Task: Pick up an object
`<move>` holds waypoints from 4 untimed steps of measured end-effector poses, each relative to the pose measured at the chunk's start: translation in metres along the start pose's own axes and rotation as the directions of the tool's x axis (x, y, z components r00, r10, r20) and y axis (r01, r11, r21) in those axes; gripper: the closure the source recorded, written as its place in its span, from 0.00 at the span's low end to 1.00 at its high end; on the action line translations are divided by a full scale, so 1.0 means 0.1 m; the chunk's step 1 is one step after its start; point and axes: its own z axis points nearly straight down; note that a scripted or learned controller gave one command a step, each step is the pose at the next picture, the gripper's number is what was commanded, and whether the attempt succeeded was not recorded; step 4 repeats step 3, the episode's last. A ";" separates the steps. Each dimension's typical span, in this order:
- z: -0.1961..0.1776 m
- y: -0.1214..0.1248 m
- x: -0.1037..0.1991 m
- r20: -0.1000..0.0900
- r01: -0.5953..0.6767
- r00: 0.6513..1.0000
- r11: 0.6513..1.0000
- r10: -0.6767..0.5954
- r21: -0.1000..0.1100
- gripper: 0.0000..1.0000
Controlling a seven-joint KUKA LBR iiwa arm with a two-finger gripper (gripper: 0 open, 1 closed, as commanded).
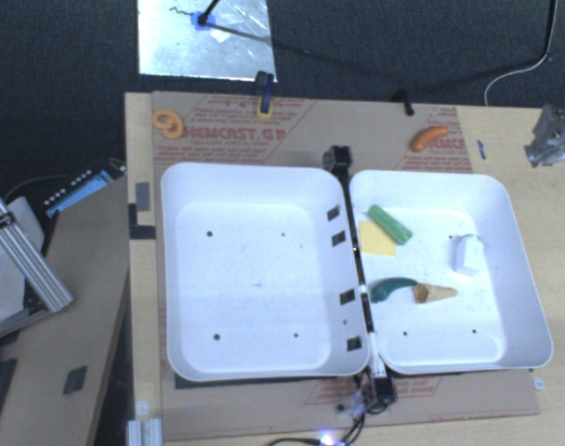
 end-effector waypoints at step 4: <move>0.80 0.38 -0.38 0.002 -0.001 1.000 1.000 0.001 -0.008 1.00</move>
